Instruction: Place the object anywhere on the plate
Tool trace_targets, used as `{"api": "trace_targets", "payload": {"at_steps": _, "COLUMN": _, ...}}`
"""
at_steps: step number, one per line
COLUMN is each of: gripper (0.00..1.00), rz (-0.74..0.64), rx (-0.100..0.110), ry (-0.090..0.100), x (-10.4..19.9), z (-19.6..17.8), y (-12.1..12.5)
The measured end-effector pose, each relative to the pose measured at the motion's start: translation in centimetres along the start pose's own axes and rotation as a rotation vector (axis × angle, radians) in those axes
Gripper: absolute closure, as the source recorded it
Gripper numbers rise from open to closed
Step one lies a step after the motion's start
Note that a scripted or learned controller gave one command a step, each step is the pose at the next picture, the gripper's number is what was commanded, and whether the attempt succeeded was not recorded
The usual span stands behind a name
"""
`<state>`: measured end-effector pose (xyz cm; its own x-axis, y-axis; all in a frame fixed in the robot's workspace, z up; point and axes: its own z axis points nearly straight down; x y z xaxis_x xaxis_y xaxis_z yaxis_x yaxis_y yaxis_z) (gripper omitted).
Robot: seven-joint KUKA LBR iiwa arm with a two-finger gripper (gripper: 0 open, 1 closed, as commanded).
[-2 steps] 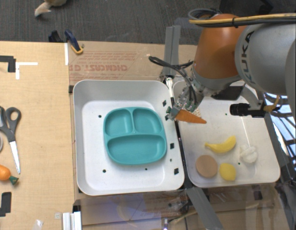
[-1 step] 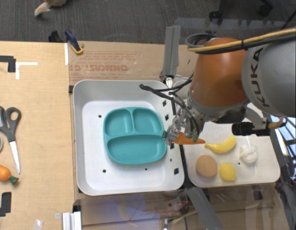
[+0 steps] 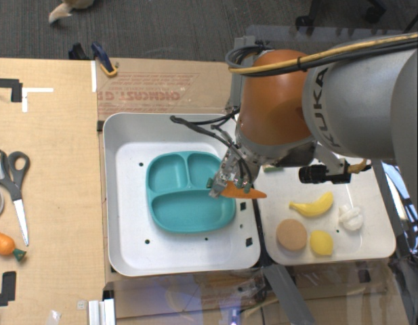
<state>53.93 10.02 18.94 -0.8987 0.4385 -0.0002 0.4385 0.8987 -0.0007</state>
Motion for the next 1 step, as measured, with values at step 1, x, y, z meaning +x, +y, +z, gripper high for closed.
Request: {"api": "trace_targets", "payload": {"at_steps": 1, "gripper": 0.00, "rz": 0.001, "rx": 0.000, "ry": -0.001, "x": -0.03, "z": -0.02, "y": -0.02}}
